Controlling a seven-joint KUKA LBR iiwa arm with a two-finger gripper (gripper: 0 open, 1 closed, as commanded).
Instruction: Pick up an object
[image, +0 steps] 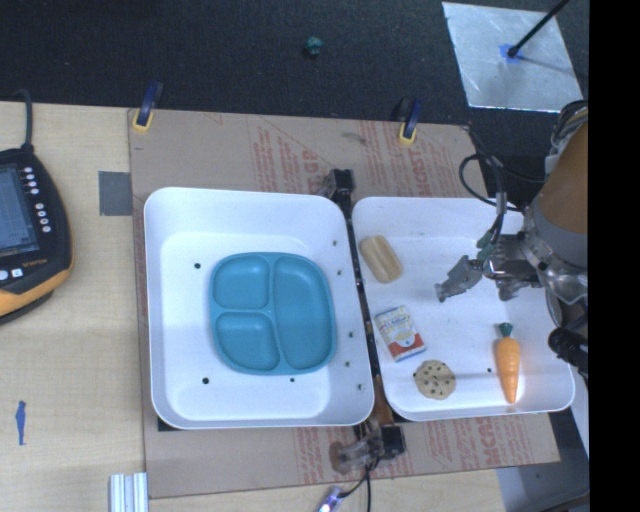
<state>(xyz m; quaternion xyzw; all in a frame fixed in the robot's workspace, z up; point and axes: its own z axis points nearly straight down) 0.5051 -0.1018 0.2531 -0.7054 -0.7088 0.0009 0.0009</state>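
Note:
The right bin (430, 215) holds a tan bread roll (380, 258) at its far left. A small red and white carton (399, 332) lies near the left wall, a chocolate-chip cookie (435, 379) sits at the front, and an orange carrot (508, 368) rests at the front right. My gripper (478, 289) hovers over the bare middle-right of this bin, open, with nothing between its fingers. It is above the carrot in the picture and to the right of the roll.
The left bin (170, 240) carries a blue divided plate (272, 311). A teach pendant (25, 235) lies on the bench at far left. Clamps (147, 103) pin the cardboard at the back. Cables run beside the arm (565, 200) on the right.

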